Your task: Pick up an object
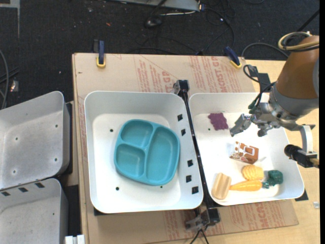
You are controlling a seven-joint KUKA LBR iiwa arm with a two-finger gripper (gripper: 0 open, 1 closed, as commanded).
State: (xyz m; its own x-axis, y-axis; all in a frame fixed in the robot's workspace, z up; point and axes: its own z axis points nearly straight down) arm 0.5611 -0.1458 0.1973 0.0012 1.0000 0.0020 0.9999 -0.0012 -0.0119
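The right bin (203, 136) holds several small items. A purple lump (217, 120) lies near its back left. A brown and white box (245, 152) sits at mid bin. Toward the front are a yellow ridged piece (252, 172), an orange carrot shape (246, 186), a green piece (274, 177) and a tan cylinder (221, 185). My gripper (250, 128) hangs above the bin, just behind the box and right of the purple lump. It is open, with nothing between its fingers.
The left bin (96, 111) carries a teal divided plate (147, 151). A black divider (190, 136) runs between the bins. Two more white trays (30, 136) lie off the bench to the left. Clamps (100, 52) hold the board's back edge.
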